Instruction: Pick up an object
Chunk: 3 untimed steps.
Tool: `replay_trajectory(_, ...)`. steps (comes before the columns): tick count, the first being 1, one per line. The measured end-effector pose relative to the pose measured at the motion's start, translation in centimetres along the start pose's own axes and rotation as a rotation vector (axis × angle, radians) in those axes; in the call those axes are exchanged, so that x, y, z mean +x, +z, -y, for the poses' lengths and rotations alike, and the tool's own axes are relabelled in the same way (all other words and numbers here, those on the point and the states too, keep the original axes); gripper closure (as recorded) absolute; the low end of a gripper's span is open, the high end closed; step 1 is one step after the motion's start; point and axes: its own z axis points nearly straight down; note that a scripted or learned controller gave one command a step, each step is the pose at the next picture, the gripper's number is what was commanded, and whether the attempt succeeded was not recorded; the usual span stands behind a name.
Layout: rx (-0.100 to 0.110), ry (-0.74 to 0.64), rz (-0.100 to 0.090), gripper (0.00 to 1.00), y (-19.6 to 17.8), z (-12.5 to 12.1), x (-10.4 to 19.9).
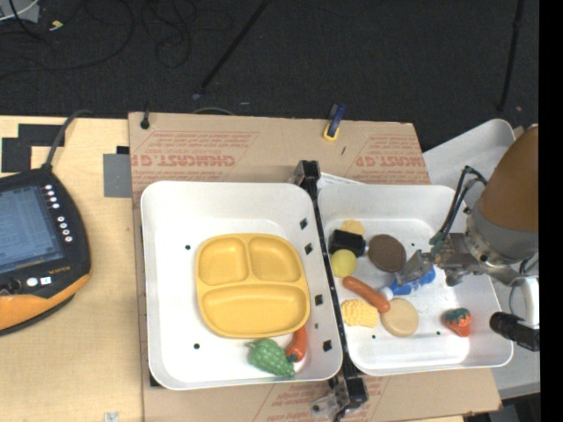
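Arm entering from frame right, claw (pixel 420 266) low in the right bin (pixel 457 354) at centre-right, just above a blue object (pixel 413 280), claw opening cannot be told, brown round item (pixel 386 252) just left, yellow divided tray (pixel 252 285) in left bin (pixel 167 341)
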Motion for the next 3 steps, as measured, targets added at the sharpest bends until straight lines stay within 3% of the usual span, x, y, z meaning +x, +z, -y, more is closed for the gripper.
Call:
replay_trajectory(1,-0.006,-0.005,0.002,0.0,0.4,2.5,5.5)
replay_trajectory(2,-0.008,0.0,0.004,1.0,-0.6,2.4,5.1)
replay_trajectory(3,-0.013,-0.01,0.003,1.0,-4.9,3.9,14.6)
